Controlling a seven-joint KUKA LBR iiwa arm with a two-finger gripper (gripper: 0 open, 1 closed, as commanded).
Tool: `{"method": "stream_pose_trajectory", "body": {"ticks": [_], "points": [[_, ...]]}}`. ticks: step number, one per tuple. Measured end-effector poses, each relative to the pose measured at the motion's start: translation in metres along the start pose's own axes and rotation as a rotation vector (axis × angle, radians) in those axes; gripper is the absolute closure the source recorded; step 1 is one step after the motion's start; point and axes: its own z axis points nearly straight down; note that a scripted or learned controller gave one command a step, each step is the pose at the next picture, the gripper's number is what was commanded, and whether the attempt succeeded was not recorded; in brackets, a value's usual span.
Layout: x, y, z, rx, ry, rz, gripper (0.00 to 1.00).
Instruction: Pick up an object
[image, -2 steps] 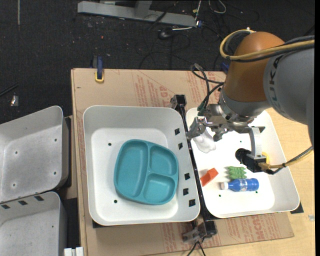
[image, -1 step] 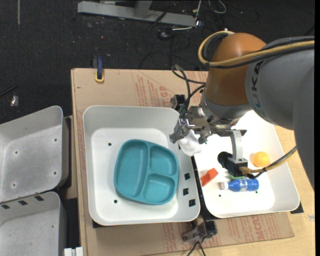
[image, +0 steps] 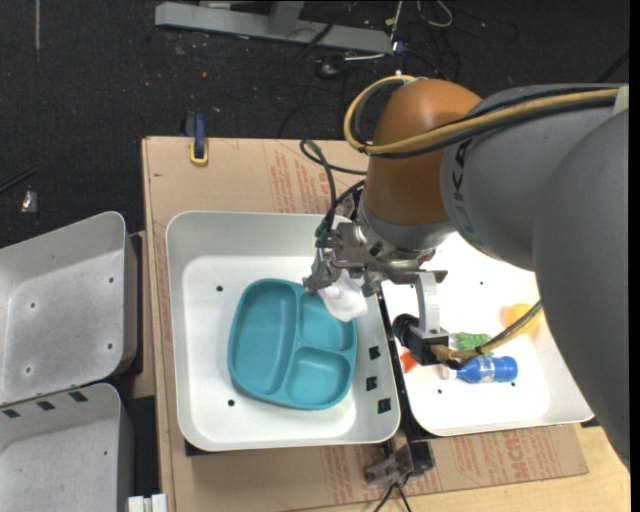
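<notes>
White crumpled object (image: 343, 300) sits just under the pincer (image: 338, 280), above the teal tray (image: 285, 350); grip unclear.

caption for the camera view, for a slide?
KUKA gripper poised over the teal divided plate in the left bin; small items in the right bin.

Red print on cardboard sheet (image: 262, 180), prob. unreadable.

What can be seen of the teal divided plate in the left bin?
The teal divided plate looks like smooth moulded plastic, with rounded corners and raised ridges splitting it into three compartments. It lies flat and right side up on the floor of the left white bin, turned at a slant to the bin's walls. A small white object under the gripper overlaps its upper right corner.
</notes>
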Motion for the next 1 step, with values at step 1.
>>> {"method": "stream_pose_trajectory", "body": {"ticks": [1], "points": [[0.0010,-0.0036,-0.0106,-0.004,0.000,0.004,1.00]]}}
